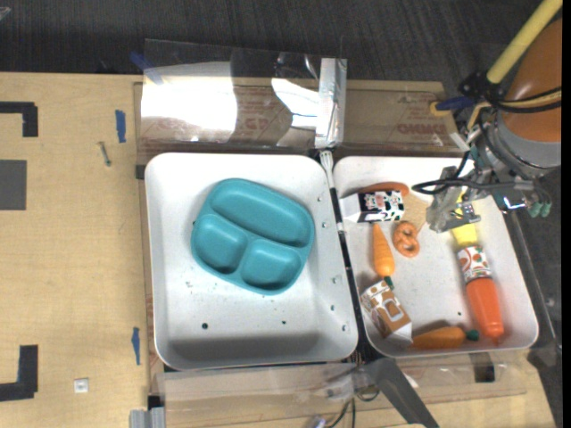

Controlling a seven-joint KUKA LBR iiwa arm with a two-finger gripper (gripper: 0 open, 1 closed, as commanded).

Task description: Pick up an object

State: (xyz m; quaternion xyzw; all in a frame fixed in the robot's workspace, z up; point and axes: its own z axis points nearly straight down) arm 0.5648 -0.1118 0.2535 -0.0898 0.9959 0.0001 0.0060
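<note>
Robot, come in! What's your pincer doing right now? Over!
Pincer over right bin, nothing seen in it. Orange bottle lying just below. Pretzel and carrot close by.

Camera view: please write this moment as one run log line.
hand: above right bin, back part | near: yellow-capped orange bottle | grasp: none seen

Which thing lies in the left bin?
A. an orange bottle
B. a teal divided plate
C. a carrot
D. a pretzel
B: the teal divided plate lies alone in the left bin, while the bottle, carrots and pretzel are in the right bin.
</note>
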